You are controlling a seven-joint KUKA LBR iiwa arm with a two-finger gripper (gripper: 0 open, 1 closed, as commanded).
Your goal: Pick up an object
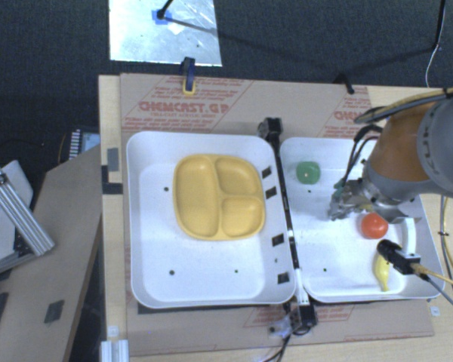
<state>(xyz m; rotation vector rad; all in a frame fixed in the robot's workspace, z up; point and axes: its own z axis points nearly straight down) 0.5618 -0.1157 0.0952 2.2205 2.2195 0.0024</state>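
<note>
In the right bin [321, 281] lie a small green round object [308, 173] at the back left, a red-orange ball [374, 225] toward the right, and a yellow banana-shaped piece [382, 273] near the front right corner. My gripper [343, 200] hangs low over the right bin's middle, just left of the red ball and to the front right of the green object. The arm's grey body and orange band cover the bin's back right.
The left bin [155, 274] holds a yellow divided plate [217, 196]. A black divider clip strip [283, 202] runs between the bins. Cables [438, 281] trail at the right bin's front right corner. Cardboard [234, 100] underlies both bins.
</note>
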